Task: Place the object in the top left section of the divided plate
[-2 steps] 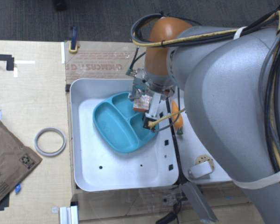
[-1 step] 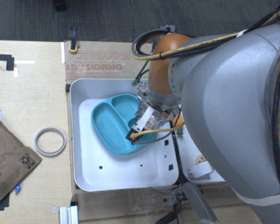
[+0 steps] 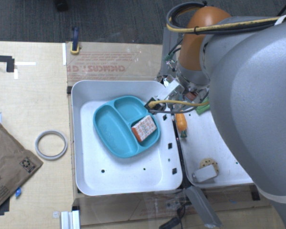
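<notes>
A blue divided plate (image 3: pixel 115 130) lies in the left white bin (image 3: pixel 86 166). A small red and white packet (image 3: pixel 144 128) rests in the plate's section nearest the bins' divider. The long section on the plate's left side and the small section toward the back hold nothing. My gripper (image 3: pixel 168 105) hangs over the bins' divider, just right of the plate's back edge. The wrist and its cables cover most of it. I see nothing held in it.
The right bin (image 3: pixel 219 149) holds an orange object (image 3: pixel 181 122) with a green bit by the divider, a tan round piece (image 3: pixel 209 164) and a pale grey block (image 3: pixel 204 174). A tape ring (image 3: pixel 51 144) and a brown box (image 3: pixel 7 168) lie on the bench at left.
</notes>
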Controlling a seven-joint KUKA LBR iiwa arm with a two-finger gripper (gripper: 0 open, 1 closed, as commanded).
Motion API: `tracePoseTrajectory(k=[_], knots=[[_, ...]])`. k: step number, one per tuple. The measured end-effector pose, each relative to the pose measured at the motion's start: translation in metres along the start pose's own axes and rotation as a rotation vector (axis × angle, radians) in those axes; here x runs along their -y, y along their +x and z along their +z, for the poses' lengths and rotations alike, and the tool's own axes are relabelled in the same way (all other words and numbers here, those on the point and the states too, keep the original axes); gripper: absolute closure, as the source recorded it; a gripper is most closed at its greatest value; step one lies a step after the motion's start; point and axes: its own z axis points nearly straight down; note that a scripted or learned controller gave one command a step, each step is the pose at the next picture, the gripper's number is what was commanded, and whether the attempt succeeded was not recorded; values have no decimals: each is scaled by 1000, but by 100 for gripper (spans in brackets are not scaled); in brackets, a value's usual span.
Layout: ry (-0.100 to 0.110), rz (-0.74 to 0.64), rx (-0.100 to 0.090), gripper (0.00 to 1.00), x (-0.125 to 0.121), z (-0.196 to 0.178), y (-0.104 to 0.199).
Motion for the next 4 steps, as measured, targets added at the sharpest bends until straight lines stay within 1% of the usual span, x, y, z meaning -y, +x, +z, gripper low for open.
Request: tracePoseTrajectory(k=[1,2,3,4], knots=[[1,-44,0,100,-35,-29,-68],[0,-106,0,100,-36,-119,-132],[0,16,1,100,-95,-121,-46],[0,5,0,100,-144,-138,-103]])
